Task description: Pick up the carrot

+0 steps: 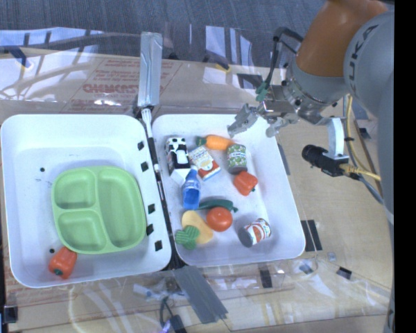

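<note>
Two white bins sit side by side on a brown bench. From the camera above, the left bin (28, 144) has a green tray (97, 209) in it, and a small orange-red toy (62, 261) lies by its near corner. The right bin (284, 200) is full of toy food.

The carrot (218, 143) is in the right bin, close to the far wall. It is orange with a bit of green at its left end. It lies almost flat across the view, long way running left to right. A small box (203, 162) sits just beside it on the near side, and a green jar (236, 157) is just beside its right end.

The gripper (256, 123) hangs over the far edge of the right bin. Its fingers look spread apart, with nothing between them. One finger (240, 122) points down and left, toward the carrot.

The carrot lies a little to the left of the gripper and a little nearer to the camera. It is close by, but not touching. I think the gripper must go a short way left and down, and its fingers should close across the thin sides of the carrot, not along its length.
</note>
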